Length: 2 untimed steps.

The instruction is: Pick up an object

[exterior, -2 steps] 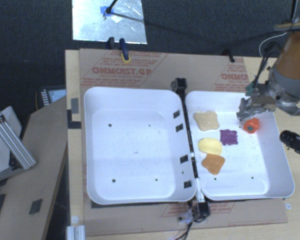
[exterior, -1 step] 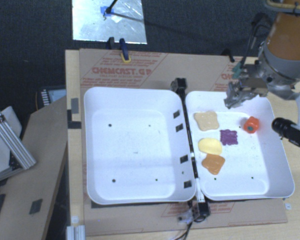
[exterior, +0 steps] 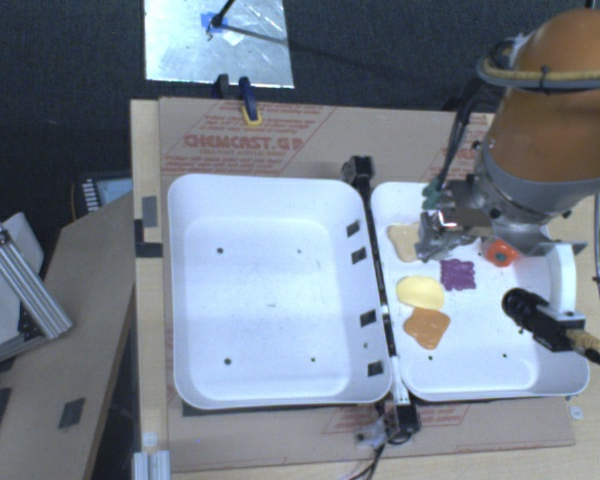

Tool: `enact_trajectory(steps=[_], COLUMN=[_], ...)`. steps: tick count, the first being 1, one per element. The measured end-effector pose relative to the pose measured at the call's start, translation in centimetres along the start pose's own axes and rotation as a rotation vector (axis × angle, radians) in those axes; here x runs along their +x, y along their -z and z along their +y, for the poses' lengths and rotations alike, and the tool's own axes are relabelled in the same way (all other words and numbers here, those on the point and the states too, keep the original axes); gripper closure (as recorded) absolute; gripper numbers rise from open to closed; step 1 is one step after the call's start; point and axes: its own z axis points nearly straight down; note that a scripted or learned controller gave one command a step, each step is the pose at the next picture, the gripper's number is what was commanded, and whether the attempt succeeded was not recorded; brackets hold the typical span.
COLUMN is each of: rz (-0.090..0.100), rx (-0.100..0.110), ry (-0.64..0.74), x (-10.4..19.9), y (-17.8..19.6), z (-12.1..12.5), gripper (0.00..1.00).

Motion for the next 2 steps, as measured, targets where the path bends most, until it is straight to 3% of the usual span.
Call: enact_trajectory(steps=[1,2], rz=[0.002,0.000], rx=[-0.010,0.002], ry=[0.000,0.000], x=[5.7,10.7], y=[6.0,0.5], z=[1.0,0.1], gripper=[1.00,1.00])
